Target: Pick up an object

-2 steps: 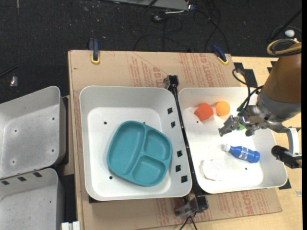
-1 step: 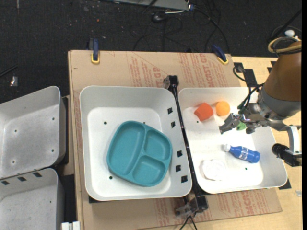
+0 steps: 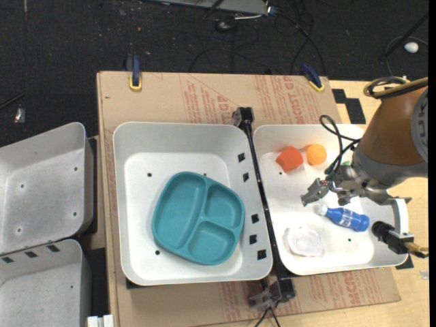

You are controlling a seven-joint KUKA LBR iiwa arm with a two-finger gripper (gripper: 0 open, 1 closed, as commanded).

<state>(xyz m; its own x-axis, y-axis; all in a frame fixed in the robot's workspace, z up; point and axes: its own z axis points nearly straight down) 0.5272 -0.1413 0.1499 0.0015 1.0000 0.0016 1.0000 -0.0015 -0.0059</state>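
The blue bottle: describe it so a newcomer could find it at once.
Look in the right-hand white bin, beside the arm. The blue bottle lies on its side just below the tool, above and right of a clear round lid. It is the only blue item in that bin.

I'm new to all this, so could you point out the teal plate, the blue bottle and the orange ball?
teal plate [image 3: 197, 217], camera view, on its middle divider.
blue bottle [image 3: 347, 218], camera view, on its blue body.
orange ball [image 3: 316, 154], camera view, on its middle.
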